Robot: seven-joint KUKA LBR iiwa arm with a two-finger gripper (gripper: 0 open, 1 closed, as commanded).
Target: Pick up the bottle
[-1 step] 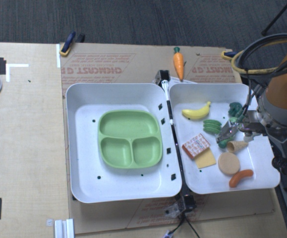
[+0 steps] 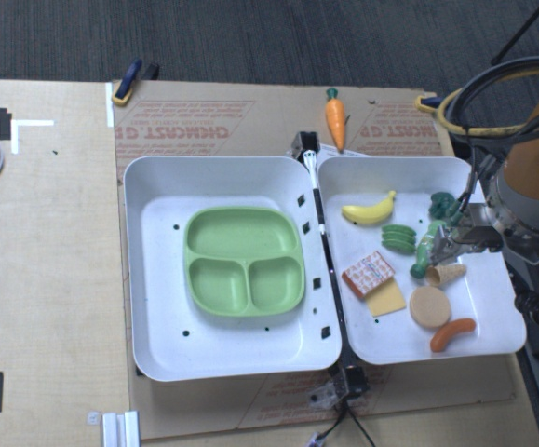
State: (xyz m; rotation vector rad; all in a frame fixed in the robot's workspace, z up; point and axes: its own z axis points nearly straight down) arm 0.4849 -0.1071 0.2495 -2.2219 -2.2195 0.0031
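On the bench: two white bins side by side, left bin (image 2: 148,277) and right bin (image 2: 492,338).
Left bin: green divided tray (image 2: 245,261) sits in its middle.
Arm: grey body (image 2: 530,180) comes in over the right bin's right edge.
Gripper (image 2: 448,240): low in the right bin; open or closed, can't tell.
Bottle (image 2: 425,251): green, near the right bin's right edge, right at the gripper.
Near the bin's middle: banana (image 2: 369,210), cracker box (image 2: 369,273), cheese slice (image 2: 389,299).
Near corner: round biscuit (image 2: 429,307), sausage (image 2: 451,333).
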